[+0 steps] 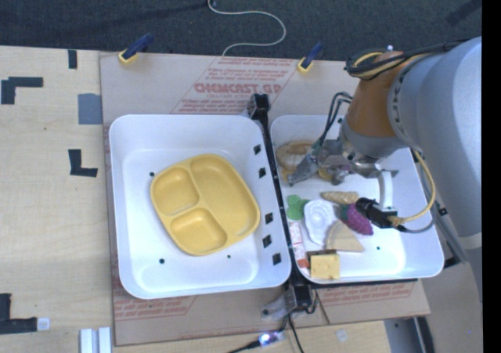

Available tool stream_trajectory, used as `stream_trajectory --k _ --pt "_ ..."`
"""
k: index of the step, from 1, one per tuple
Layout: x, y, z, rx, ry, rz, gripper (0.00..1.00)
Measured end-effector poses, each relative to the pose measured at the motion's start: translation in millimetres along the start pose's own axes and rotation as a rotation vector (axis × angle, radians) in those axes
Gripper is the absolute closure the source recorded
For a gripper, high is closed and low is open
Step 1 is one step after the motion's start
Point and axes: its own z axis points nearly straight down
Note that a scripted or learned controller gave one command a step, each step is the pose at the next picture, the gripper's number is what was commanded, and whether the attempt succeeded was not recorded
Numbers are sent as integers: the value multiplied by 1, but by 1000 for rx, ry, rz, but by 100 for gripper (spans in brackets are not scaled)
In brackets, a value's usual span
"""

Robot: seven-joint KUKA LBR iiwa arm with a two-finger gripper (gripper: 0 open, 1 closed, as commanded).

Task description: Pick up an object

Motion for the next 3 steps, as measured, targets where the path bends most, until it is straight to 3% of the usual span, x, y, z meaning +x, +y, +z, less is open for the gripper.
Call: stream_trajectory --k 1,3 --pt "0 0 -10 1 0 0 100" --pt "4 4 -113 -8 0 0 100"
